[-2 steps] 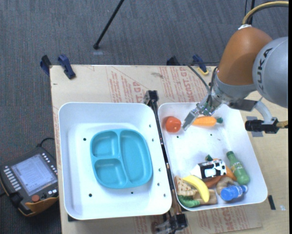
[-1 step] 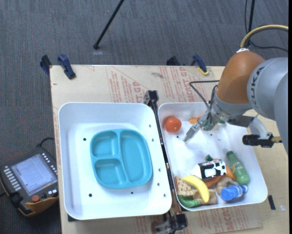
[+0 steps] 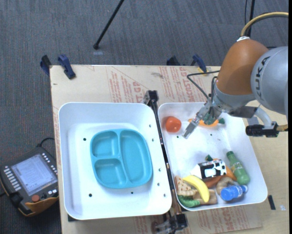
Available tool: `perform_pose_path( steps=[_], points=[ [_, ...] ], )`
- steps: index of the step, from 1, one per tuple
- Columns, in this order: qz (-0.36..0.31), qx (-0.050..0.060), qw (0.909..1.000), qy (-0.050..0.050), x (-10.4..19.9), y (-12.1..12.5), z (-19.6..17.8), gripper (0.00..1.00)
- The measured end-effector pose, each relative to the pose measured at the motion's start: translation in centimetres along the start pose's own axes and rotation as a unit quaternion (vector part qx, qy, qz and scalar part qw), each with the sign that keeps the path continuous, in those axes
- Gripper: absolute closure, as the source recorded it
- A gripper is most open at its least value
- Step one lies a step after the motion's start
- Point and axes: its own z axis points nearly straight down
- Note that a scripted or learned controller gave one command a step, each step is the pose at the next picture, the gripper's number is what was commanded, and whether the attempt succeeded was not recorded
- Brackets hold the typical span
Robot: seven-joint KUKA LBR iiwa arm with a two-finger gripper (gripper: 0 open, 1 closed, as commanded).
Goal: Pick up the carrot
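The carrot (image 3: 209,123) lies beside the gripper (image 3: 193,126), whose grasp state I cannot tell.

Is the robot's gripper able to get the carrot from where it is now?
Probably yes. The gripper hangs in the right bin, right beside the carrot near the far wall. Nothing lies on the carrot; the tomato sits apart, and the toy pile is at the near end.

Even, diffuse overhead light is falling across the scene; no hard shadows. The two white bins (image 3: 111,112) are reading bright, nearly washing out. A soft highlight is showing on the orange arm band (image 3: 238,62). Far carpet is sitting darker. Overall focus is running slightly soft, with small items at the near right blurring together.
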Motion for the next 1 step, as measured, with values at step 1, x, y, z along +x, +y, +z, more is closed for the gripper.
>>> perform_pose_path(
  steps=[1],
  points=[
    [-0.054, 0.001, 0.9985, 0.001, 2.17, -2.55, 4.88, 0.0]
  ],
)
